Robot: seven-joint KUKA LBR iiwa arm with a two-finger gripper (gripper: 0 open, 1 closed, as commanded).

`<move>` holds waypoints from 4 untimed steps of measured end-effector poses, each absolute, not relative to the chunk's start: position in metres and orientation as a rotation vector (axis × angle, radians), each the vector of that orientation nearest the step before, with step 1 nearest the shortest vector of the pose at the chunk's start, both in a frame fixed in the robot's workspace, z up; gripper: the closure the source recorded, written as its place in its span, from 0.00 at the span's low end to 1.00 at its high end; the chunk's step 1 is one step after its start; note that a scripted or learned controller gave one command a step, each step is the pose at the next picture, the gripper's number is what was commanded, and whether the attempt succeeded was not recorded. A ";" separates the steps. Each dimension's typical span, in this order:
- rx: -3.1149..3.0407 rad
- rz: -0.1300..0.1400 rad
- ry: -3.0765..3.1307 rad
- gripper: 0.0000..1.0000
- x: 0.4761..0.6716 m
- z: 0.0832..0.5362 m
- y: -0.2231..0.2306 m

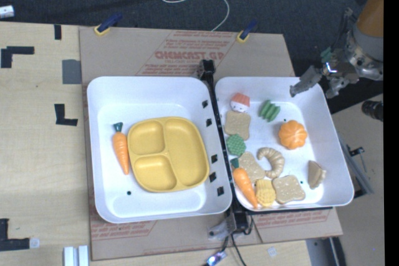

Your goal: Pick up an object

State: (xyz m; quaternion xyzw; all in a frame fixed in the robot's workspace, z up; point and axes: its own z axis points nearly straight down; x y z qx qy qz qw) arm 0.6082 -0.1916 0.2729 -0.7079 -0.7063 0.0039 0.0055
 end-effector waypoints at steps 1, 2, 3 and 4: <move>-2.220 0.002 -2.222 0.00 0.610 0.280 -0.191; -2.218 0.005 -2.222 0.00 0.610 0.237 -0.194; -2.215 0.007 -2.219 0.00 0.608 0.172 -0.193; -2.218 0.005 -2.221 0.00 0.605 0.127 -0.197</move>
